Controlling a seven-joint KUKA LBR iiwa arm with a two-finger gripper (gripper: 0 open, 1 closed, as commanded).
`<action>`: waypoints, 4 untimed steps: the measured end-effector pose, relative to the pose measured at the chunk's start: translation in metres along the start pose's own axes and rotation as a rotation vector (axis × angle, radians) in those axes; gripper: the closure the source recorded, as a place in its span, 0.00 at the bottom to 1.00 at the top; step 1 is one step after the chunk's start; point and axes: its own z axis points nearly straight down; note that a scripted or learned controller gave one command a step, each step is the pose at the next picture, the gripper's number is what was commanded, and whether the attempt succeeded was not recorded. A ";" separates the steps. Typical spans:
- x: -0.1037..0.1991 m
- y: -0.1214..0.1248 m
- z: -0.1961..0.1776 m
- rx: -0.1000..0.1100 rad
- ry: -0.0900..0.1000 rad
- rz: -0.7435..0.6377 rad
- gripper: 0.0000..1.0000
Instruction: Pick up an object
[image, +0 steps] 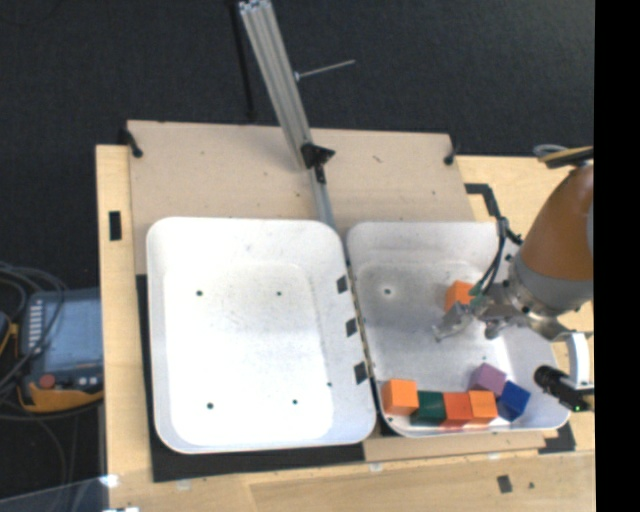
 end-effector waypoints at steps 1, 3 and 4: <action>-0.002 0.001 0.050 -0.007 -0.002 0.001 0.00; -0.004 0.005 -0.028 -0.012 -0.002 -0.006 1.00; -0.005 0.010 -0.092 -0.013 -0.002 -0.006 1.00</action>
